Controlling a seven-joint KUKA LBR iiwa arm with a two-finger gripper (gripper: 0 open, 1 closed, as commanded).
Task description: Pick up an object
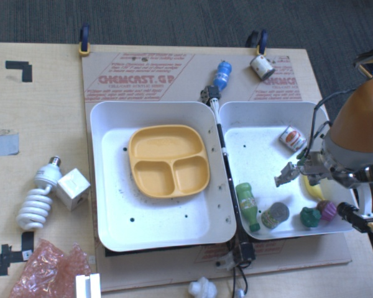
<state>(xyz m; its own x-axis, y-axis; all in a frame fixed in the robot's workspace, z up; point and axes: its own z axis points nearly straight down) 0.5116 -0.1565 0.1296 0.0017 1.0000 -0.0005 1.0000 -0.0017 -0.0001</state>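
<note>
The grey two-finger gripper (292, 171), its grip state unreadable, hangs in the right white bin (261, 120), partly hiding a yellow object (314, 188).

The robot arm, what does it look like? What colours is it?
The arm comes in from the right. Its big rounded part is orange, and the metal below that is grey. Thin dark cables loop along its side. At its tip sits the end effector, a small dark grey and black piece with two short fingers, above the right bin.
</note>
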